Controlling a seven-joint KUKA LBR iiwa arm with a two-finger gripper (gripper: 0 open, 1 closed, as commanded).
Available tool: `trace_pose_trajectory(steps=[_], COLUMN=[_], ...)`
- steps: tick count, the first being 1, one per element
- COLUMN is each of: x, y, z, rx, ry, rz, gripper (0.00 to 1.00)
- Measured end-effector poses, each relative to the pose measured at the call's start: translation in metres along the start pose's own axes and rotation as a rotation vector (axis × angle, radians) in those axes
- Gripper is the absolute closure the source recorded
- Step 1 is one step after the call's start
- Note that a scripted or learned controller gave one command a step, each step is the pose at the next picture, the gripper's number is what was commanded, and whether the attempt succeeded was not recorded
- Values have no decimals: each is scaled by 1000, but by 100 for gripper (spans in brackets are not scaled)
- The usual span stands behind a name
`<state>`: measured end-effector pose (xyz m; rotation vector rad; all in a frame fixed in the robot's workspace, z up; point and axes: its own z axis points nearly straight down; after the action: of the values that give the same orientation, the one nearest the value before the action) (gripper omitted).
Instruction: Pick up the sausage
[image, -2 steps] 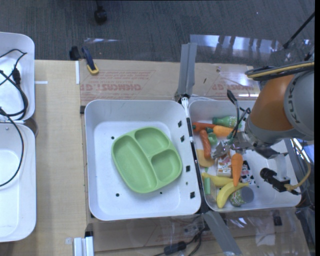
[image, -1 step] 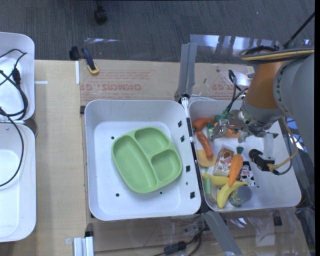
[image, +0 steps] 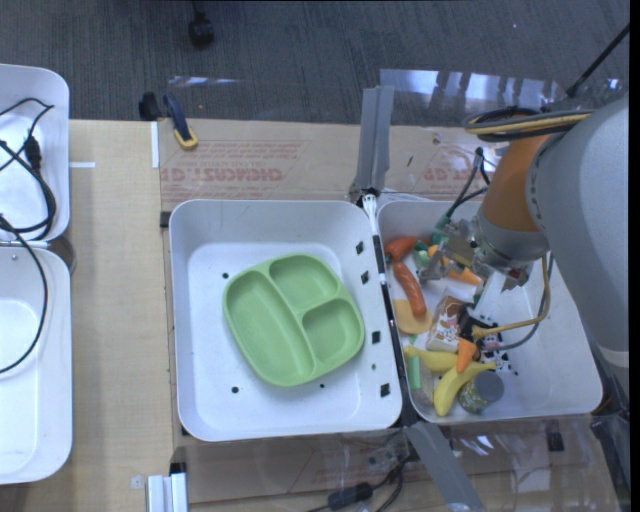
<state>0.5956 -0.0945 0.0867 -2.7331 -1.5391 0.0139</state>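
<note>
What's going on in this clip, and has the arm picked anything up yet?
The grey arm's gripper hangs over the right white bin, above a pile of toy food. The reddish-orange sausage lies in that bin beside the gripper, not visibly held. The left white bin holds a green divided plate.

faint red mirrored print on the cardboard sheet (image: 262, 158), possibly "CHEMCAZ"

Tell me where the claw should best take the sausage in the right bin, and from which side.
Probably mid-length on the sausage, claw coming straight down with fingers across its narrow width. It lies flat and elongated near the bin's left wall, with a carrot at its upper end, so the middle looks freest.
</note>
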Motion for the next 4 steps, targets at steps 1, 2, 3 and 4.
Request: trace_pose_trajectory(steps=[1, 2, 3, 4], x=[-9, 20, -4, -81], y=[-14, 38, -4, -28], z=[0, -1, 0, 0], rx=[-2, -4, -1, -3], ry=[1, 0, 1, 2], rz=[-314, -629, -324, -556], gripper=[0, 0, 0, 0])
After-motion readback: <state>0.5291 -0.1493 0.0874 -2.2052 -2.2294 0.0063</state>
